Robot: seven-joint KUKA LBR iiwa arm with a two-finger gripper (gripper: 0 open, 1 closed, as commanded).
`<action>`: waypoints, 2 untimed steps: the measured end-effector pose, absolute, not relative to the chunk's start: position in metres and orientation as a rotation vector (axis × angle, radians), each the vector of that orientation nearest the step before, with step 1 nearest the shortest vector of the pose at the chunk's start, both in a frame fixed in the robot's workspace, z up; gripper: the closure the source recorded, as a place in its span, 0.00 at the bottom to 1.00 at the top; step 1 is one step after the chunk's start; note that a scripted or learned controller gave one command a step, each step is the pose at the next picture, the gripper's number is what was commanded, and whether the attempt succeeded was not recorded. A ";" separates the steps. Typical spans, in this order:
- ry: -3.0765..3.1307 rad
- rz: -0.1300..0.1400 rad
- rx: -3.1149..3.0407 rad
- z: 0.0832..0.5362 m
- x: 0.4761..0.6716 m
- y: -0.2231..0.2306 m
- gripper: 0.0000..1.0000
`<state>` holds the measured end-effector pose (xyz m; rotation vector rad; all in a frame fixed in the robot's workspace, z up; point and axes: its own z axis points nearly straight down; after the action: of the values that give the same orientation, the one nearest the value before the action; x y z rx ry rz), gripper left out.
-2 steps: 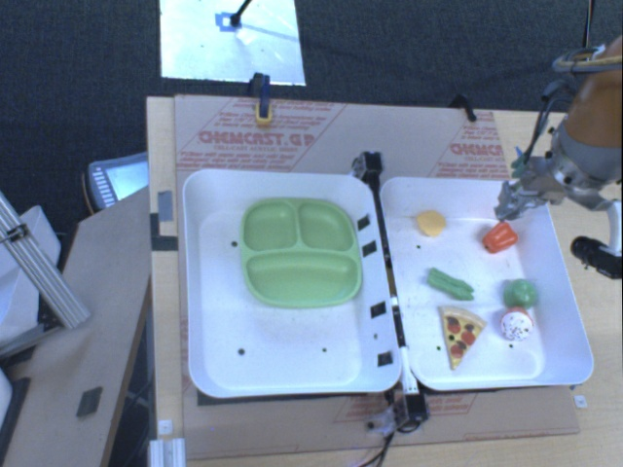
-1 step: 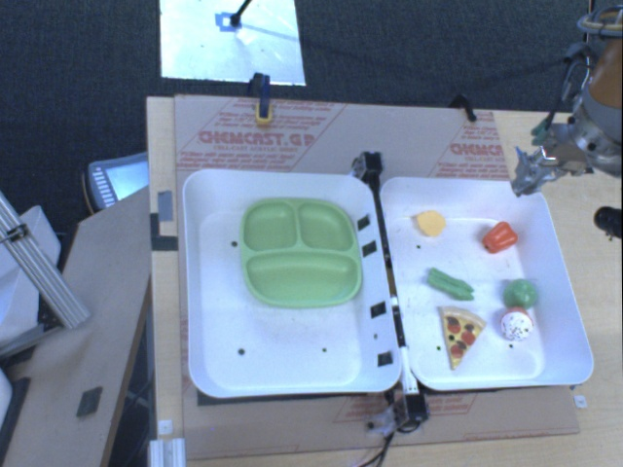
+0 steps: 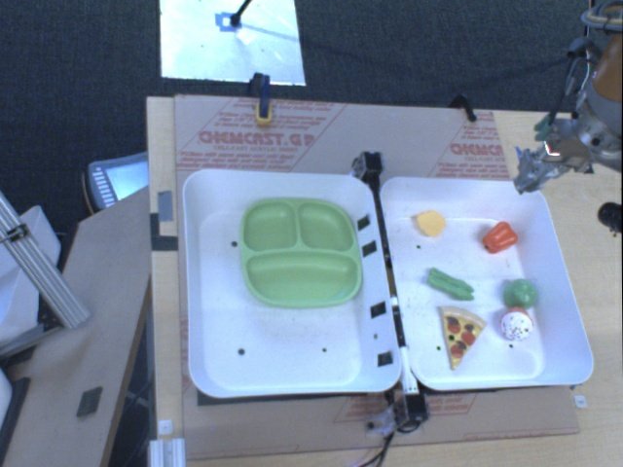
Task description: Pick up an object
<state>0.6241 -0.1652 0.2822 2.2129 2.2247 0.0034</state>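
Observation:
The right bin (image 3: 560, 261) holds a yellow piece (image 3: 430, 224), a red pepper (image 3: 498, 237), a green bean pod (image 3: 450, 283), a green round vegetable (image 3: 520, 292), a white speckled ball (image 3: 516, 326) and a pizza slice (image 3: 459, 333). My gripper (image 3: 531, 170) hangs above the far right corner of that bin, beyond the red pepper, with nothing visibly held. The arm comes in from the upper right edge.
The left bin (image 3: 209, 290) carries a green divided plate (image 3: 300, 252). Black clips run along the seam between the bins (image 3: 380, 261). Both bins rest on a cardboard sheet (image 3: 321, 134). A metal rail (image 3: 34, 261) lies at the left.

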 end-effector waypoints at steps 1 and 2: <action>2.232 0.002 2.213 0.265 0.613 -0.115 1.00; 2.232 0.001 2.213 0.256 0.589 -0.065 1.00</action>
<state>0.5890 -0.0649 0.2559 2.2125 2.2325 0.0010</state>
